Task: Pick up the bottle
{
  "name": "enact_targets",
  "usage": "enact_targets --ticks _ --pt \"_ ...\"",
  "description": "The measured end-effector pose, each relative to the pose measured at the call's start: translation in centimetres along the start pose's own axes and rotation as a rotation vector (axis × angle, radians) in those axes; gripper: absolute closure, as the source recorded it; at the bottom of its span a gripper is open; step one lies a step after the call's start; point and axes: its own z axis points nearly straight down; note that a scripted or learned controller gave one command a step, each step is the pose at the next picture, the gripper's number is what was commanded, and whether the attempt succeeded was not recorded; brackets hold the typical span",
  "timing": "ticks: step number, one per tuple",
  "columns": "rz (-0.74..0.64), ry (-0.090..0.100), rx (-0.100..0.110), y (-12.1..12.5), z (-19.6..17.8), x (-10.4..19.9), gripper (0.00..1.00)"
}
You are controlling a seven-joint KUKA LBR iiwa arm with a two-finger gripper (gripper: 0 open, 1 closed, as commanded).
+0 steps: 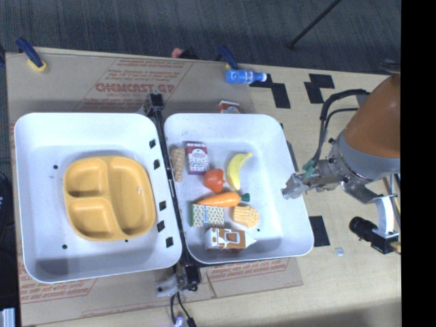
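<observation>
Down at the bottom edge, some clips and cabling [178, 288] poke out where the two bins meet. Hand [291, 187] sits right over the right bin's [297, 227] 3 o'clock rim, nothing between its fingers, and honestly I can't make out if they're apart or together.

Moving out from there, the right bin is packed with toy food: a banana [238, 168] closest to the hand, a red tomato [214, 179] next to it, a carrot [219, 199] lying across the middle, a corn cob [246, 216] at about 5 o'clock, a green patterned packet [207, 214] beside that, a little carton [228, 238] at 6, plus a red box [197, 157] and a tan wafer thing [178, 163] toward 10 o'clock.

Left bin [27, 203] just has a yellow divided tray [109, 197] in it.

Bottle [242, 77], blue, is lying on its side outside both bins, on the counter [327, 271] past the right bin's 12 o'clock edge, so well apart from the hand, roughly at the hand's 11 o'clock.

Counter is covered in tan cardboard with red print and black tape squares [319, 82]; dark carpet [136, 12] beyond it, and a blue clamp [31, 53] at the far left corner.
</observation>
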Motion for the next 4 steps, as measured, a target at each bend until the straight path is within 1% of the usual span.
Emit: enact_targets --ticks 1,2,3,4 --pt "0.130 -0.001 -0.001 0.4 -1.5 5.7 1.00" --pt "0.253 0.000 0.001 0.0 0.6 0.7 1.00" --pt "0.455 -0.001 -0.001 0.0 0.9 0.6 1.00" --pt "0.429 0.001 0.000 0.1 0.8 1.1 1.00"
